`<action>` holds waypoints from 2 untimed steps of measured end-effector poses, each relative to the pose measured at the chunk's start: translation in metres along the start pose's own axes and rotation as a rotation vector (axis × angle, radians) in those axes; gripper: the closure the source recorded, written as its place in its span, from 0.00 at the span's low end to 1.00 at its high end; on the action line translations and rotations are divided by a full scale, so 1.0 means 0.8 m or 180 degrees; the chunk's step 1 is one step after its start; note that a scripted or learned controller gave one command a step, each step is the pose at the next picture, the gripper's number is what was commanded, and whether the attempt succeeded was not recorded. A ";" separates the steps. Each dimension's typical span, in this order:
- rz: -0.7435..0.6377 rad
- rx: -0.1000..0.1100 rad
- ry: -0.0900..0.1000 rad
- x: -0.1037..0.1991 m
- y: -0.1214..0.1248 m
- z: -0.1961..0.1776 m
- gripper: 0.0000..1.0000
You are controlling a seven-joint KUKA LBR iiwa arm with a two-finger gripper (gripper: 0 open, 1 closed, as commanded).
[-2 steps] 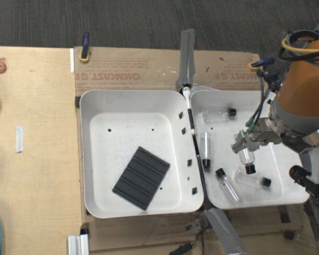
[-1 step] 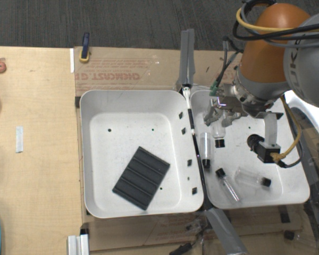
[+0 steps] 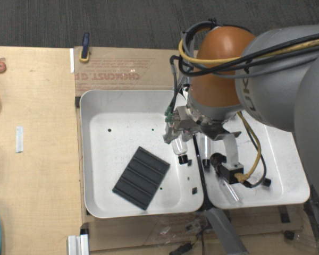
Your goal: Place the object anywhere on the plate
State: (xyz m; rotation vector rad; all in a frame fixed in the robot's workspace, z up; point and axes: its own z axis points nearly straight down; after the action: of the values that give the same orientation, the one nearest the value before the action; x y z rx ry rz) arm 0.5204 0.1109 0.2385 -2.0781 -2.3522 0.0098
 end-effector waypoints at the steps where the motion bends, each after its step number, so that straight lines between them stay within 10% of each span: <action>1: -0.0296 -0.0003 0.0002 -0.011 -0.055 0.061 1.00; 2: -0.0660 -0.0009 -0.0001 0.058 -0.047 0.005 1.00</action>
State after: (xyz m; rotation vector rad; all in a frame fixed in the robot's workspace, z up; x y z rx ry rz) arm 0.4773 0.1524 0.2348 -1.8245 -2.5560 0.0063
